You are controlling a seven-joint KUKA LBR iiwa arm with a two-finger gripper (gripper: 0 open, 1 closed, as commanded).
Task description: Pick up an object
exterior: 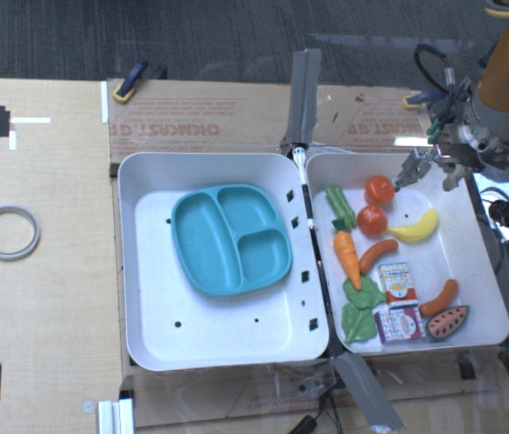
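The right bin holds several toy foods: two red tomatoes, a yellow banana, a green bean pod, a carrot, two sausages, a juice box, a red carton, a watermelon slice and green leaves. My gripper hangs over the bin's far right corner, just right of the upper tomato. Its fingers are spread open with nothing between them.
The left bin carries a blue divided plate. A grey divider post rises between the bins at the back. A tape roll lies on the wooden bench at left, and a blue and yellow clamp rests on the cardboard behind.
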